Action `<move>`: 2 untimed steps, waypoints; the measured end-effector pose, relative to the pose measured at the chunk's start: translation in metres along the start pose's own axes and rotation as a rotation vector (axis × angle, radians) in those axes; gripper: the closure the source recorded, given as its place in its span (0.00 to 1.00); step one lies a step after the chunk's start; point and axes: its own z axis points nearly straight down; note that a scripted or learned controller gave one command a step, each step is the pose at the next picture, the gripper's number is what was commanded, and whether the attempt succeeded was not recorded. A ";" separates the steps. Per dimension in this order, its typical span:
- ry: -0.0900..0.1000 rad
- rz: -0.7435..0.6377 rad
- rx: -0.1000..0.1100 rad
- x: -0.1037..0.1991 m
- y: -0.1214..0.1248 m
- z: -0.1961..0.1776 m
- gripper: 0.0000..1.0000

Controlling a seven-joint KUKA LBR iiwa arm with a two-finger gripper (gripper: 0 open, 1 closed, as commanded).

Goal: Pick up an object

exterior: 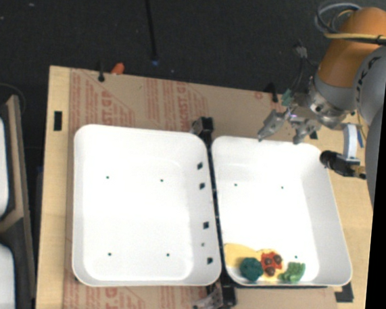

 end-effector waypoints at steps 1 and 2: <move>0.001 -0.003 -0.002 0.047 -0.042 -0.019 0.00; 0.000 -0.002 -0.005 0.073 -0.099 -0.063 0.00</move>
